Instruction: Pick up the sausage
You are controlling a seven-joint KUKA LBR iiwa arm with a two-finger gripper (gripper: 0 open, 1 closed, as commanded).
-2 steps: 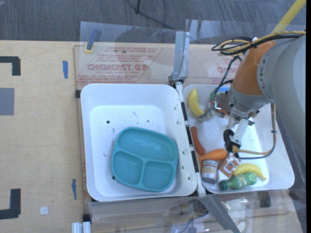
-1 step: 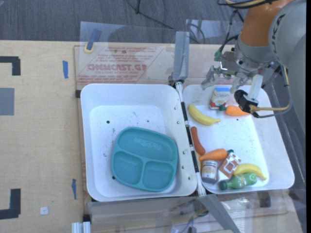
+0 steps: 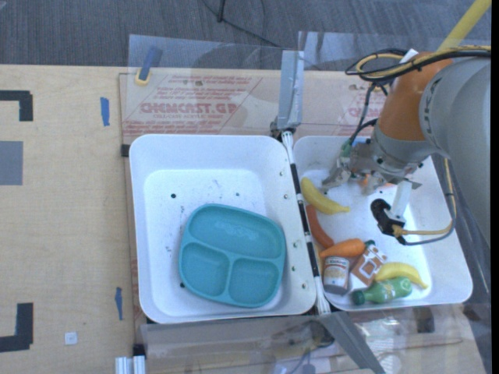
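The sausage point(image 3: 314, 224) is a reddish-brown stick lying along the left wall of the right bin point(image 3: 444, 283), just below a yellow banana point(image 3: 323, 200). My gripper point(image 3: 352, 175) hangs low over the upper middle of that bin, right of the banana and above the sausage, a short way apart from it. The grey wrist with its orange band point(image 3: 405, 107) covers the gripper from above. Nothing can be made out held in the gripper.
Near the sausage's lower end lie an orange carrot point(image 3: 344, 248), a small can point(image 3: 336, 273), a juice carton point(image 3: 368, 265), a second yellow fruit point(image 3: 401, 272) and a green bottle point(image 3: 382, 291). The left bin point(image 3: 156, 162) holds a teal divided plate point(image 3: 231, 253). A black cable point(image 3: 386, 215) dangles by the wrist.
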